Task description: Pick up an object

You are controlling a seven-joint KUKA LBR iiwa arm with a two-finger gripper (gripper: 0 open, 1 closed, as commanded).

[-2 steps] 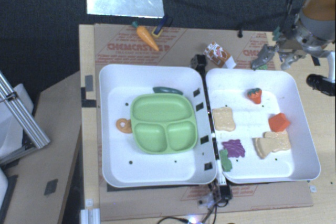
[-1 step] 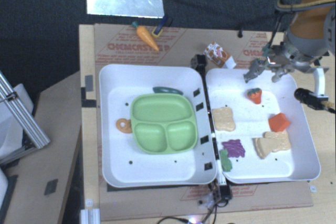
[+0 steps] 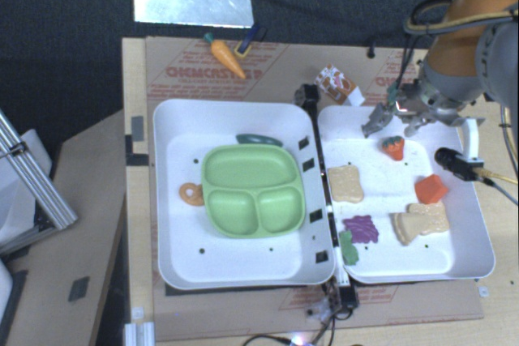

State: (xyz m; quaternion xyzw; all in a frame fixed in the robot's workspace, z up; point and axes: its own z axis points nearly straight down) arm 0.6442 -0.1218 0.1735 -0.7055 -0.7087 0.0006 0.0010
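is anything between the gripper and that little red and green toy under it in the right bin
Nothing visible stands between them. The gripper hangs just above and slightly behind the small red and green toy, with bare white bin floor around the toy. The nearest neighbour, the tan bread slice, lies off to the side.

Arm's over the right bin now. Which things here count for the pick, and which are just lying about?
In play, right bin: gripper above it, small strawberry, toast slice, orange block, tan biscuit, purple grapes, green piece.

Lying about: green divided plate, pretzel ring, carrot and snack packet outside the bins.
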